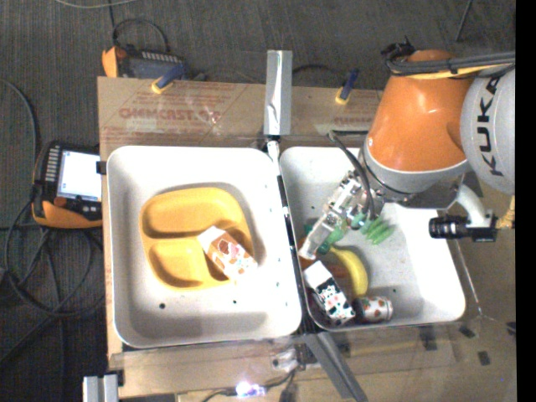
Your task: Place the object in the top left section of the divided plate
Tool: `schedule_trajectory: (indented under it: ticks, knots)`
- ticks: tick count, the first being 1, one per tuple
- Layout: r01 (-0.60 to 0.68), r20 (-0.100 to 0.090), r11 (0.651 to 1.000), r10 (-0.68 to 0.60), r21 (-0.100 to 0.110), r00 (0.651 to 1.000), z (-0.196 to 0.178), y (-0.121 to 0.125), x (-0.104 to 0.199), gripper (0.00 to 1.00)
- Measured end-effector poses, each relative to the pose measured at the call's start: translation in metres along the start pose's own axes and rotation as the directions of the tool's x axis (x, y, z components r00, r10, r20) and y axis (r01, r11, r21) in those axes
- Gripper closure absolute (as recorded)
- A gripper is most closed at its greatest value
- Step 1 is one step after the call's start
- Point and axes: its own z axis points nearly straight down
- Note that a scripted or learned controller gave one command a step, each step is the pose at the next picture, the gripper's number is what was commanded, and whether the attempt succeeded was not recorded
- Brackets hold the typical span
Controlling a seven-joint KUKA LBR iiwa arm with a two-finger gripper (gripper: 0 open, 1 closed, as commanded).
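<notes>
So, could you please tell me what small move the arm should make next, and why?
Probably lower the tool a little onto the banana just beneath it in the right bin. The tool hangs over the pile there, and I cannot see anything between its fingers, while the top left section of the yellow plate has room.

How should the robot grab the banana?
Probably across the middle of the banana, coming from above. It lies flat in the right bin, curved and narrow, so the fingers can close over its width. The carton crowds its lower end, so stay higher up.
</notes>
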Motion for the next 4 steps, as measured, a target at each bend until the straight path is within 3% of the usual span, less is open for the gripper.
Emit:
schedule_trajectory:
  ticks: [4]
  knots:
    - [0.000,0.000,1.000,0.000,0.000,1.000,0.0000,0.0000,0.0000,0.00]
